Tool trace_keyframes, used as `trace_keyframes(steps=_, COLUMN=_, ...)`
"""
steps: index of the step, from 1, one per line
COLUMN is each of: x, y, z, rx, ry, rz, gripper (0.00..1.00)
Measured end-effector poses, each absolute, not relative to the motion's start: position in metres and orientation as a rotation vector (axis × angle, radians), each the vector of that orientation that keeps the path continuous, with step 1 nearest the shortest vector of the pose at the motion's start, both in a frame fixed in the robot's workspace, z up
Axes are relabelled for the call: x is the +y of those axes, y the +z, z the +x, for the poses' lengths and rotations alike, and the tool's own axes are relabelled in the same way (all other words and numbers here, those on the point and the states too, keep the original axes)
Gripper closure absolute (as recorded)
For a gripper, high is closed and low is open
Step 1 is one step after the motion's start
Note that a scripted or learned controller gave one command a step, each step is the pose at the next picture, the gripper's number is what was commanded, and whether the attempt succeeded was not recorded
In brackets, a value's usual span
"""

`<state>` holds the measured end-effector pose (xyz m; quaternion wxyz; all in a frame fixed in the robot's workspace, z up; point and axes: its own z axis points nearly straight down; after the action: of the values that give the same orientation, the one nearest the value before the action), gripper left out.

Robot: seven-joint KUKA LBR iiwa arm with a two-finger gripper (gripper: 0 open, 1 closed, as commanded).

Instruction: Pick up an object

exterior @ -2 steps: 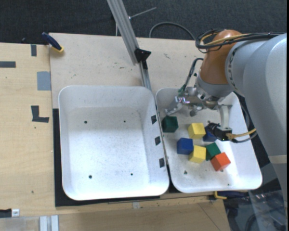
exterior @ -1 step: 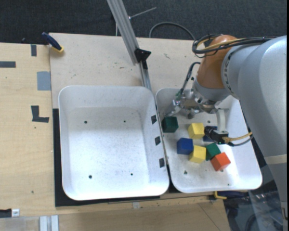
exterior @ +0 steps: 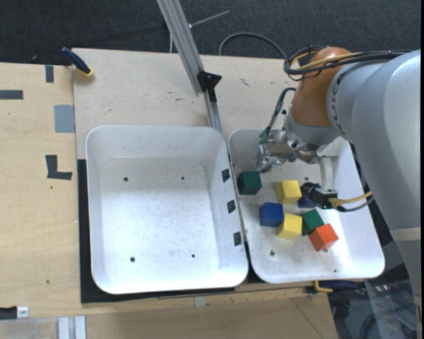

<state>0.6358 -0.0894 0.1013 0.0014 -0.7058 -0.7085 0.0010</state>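
Observation:
Several small blocks lie in the right bin. A dark green block sits near its left wall. To its right are a yellow block, a blue block, a second yellow block, a green block and an orange block. My gripper hangs over the bin's upper left part, just above and right of the dark green block. Nothing shows in its grasp.
The left bin stands beside the right one, sharing a narrow divide. A slanted metal pole rises behind the bins. A black cable loops at the back. The arm's grey body covers the right side.

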Motion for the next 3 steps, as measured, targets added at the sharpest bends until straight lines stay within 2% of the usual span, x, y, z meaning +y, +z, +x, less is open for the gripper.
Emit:
trace_keyframes(steps=2, x=-0.094, y=0.225, z=0.628, rx=-2.227, ry=-0.006, rz=-2.223, gripper=1.0)
trace_keyframes(steps=3, x=-0.094, y=0.267, z=0.629, rx=-2.226, ry=-0.004, rz=-2.222, gripper=1.0)
